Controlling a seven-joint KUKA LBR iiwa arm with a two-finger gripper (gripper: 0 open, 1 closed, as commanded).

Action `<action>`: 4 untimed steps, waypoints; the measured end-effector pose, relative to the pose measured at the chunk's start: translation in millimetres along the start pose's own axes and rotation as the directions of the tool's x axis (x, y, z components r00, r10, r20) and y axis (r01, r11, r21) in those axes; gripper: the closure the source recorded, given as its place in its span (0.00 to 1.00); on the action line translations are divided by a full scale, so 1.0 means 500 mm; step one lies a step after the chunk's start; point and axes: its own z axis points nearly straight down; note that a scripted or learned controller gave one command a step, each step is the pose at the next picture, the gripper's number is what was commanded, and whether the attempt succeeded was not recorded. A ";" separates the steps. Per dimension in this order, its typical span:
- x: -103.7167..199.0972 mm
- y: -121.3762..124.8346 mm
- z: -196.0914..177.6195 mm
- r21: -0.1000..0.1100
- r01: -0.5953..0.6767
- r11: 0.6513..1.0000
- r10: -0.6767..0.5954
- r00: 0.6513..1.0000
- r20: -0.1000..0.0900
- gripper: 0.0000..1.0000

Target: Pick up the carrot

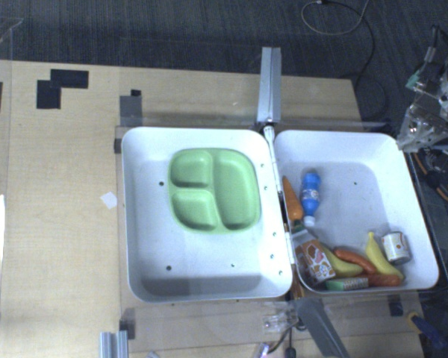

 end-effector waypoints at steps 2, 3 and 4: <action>0.035 0.100 0.080 -0.002 0.087 0.996 -0.087 0.996 0.001 1.00; 0.040 0.102 0.054 -0.009 0.094 0.996 -0.094 0.996 0.001 1.00; 0.044 0.104 0.029 -0.016 0.101 0.995 -0.101 0.995 0.001 1.00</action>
